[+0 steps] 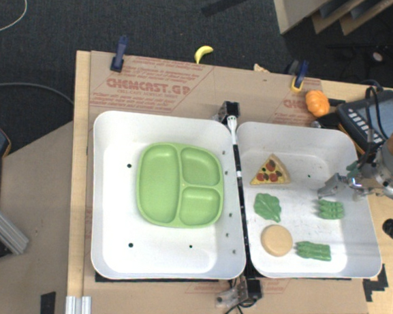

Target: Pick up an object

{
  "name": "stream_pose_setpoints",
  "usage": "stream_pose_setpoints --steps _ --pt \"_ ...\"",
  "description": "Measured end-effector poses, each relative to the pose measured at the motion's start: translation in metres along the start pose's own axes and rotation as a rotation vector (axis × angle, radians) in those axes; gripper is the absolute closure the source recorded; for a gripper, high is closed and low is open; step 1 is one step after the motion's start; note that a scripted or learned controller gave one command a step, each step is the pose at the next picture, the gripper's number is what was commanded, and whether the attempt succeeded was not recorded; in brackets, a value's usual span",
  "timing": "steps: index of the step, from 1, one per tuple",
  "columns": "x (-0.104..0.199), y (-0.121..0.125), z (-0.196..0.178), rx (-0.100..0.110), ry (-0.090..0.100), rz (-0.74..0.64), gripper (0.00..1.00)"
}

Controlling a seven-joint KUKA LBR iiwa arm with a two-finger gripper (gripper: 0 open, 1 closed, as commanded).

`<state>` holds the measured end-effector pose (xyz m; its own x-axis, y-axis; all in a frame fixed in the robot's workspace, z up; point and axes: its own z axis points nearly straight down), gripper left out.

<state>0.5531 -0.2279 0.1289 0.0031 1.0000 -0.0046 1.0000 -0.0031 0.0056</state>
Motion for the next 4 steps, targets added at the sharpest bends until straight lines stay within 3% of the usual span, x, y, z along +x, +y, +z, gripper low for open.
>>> stream_pose_setpoints --steps 1,2,3,4 --pt "0.098 0.045 0.046 0.004 0.006 -0.011 0.0" --pt "0.138 -0.025 0.044 0.014 0.009 -0.004 0.0" --pt "0.135 -0.022 0.033 0.005 0.005 -0.002 1.0" --pt "0.203 0.016 -0.063 -0.007 0.006 -0.012 1.0"
